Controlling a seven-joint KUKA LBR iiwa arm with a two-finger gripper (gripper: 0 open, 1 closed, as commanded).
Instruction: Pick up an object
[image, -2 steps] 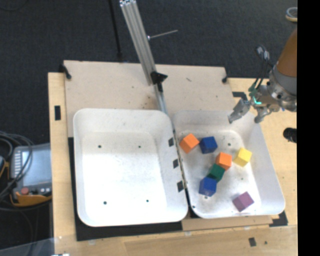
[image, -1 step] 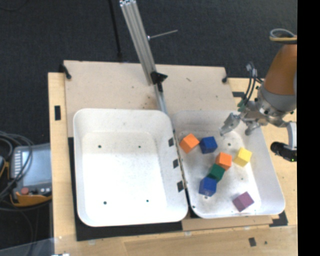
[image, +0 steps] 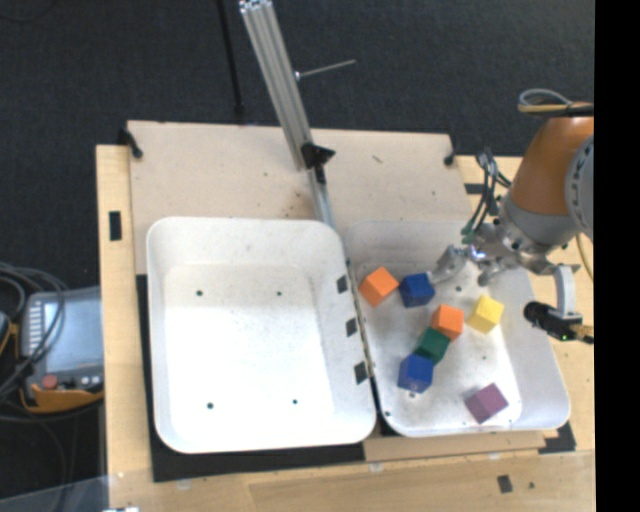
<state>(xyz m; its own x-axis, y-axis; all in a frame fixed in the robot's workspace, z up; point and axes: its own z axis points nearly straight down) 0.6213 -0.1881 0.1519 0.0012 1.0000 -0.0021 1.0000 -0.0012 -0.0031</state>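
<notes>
The right bin (image: 545, 385) holds several cubes. An orange cube (image: 378, 285) and a blue cube (image: 416, 290) lie side by side near its left wall. A second orange cube (image: 448, 320) leans against a green cube (image: 432, 344), with another blue cube (image: 415, 372) just below them. A yellow cube (image: 486, 313) lies to the right and a purple cube (image: 487, 402) near the front. My gripper (image: 468, 258) hangs over the back of this bin, just above and right of the upper blue cube and behind the yellow one. I see no cube in it.
The left bin (image: 250, 330) stands beside the right one, their walls meeting at a divider with black clips (image: 352, 325). A slanted aluminium post (image: 285, 90) rises from behind the bins. A control pendant (image: 60, 345) sits off the bench at the left.
</notes>
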